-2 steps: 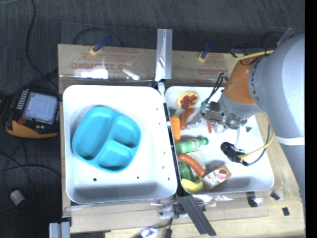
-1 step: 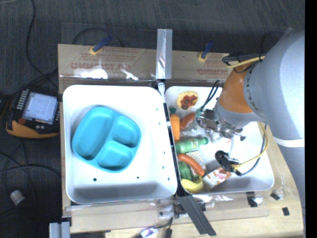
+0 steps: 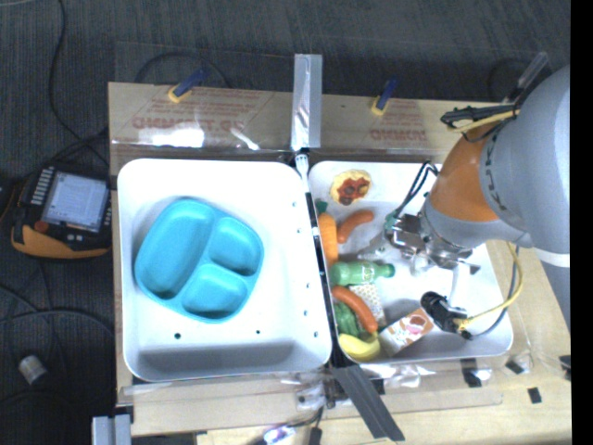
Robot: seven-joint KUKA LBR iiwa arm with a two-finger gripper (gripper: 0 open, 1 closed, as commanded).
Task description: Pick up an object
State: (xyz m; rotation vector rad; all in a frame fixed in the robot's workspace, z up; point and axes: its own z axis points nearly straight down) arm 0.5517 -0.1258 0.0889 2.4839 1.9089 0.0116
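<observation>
The gripper [image 3: 417,244] hangs low over the middle of the right bin [image 3: 496,341]; the wrist hides its fingers, so I cannot tell their spread or any hold. Toy foods crowd that bin's left wall: pizza slice [image 3: 351,186], green bottle [image 3: 361,272], banana [image 3: 359,346]. The left bin [image 3: 148,360] holds a blue divided tray [image 3: 198,258].

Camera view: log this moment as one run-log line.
arm: over right white bin | pincer: low among toy foods, grasp unclear | nearest: green plastic bottle | left white bin: blue three-compartment plastic tray
</observation>
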